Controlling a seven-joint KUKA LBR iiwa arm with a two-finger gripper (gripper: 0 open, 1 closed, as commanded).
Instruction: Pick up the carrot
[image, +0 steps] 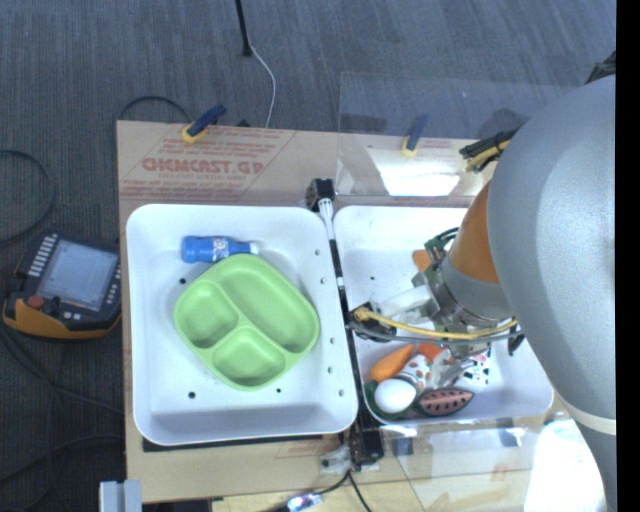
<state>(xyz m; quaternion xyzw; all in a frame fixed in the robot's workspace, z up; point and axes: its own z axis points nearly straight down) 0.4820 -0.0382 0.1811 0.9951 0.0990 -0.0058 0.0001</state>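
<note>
The grey arm (560, 230) covers much of the right bin (400, 225); the hand (455, 352) hovers over a half-hidden carrot (390, 361), its state impossible to tell.

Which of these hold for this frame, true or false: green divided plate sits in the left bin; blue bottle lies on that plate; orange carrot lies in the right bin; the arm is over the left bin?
1. The green divided plastic plate sits in the left white bin. True.
2. The small blue bottle lies on the plate. False: it lies in the bin beside the plate's far edge.
3. The orange carrot lies in the right white bin. True.
4. The grey arm is over the left bin. False: it is over the right bin.
</note>
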